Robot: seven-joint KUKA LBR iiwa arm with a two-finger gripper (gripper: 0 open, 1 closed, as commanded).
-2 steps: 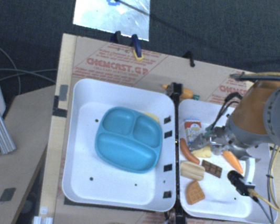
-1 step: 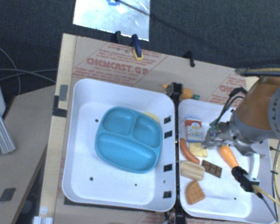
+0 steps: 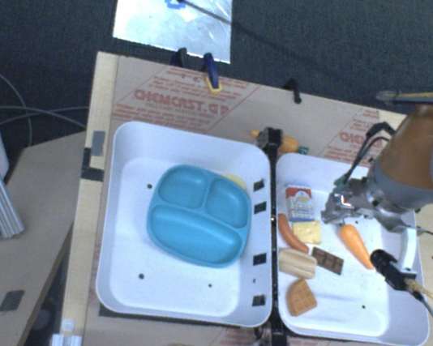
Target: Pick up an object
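1. Your likeliest pick is the carrot. It lies in the right bin, toward the right edge and about midway between the far and near edges. Its thick end points at the hand, and its tip points at the near right corner.
2. It looks like a moulded toy, so expect it to be light, stiff and smooth. Take it across the thick end; the taper would probably let it slide out of a grip nearer the tip.
3. The hand hangs low over the far half of the right bin, just beside the carrot's thick end. You cannot tell from here whether it is open or closed, and nothing is seen held in it.
4. The rest of that bin crowds the left edge.
   - A small carton sits toward the far left corner.
   - A cheese slice and a sausage lie just nearer than the carton.
   - A bread roll and a chocolate bar come next.
   - A waffle lies by the near edge.
5. The left bin holds a blue divided plate at its centre, well apart from the carrot.
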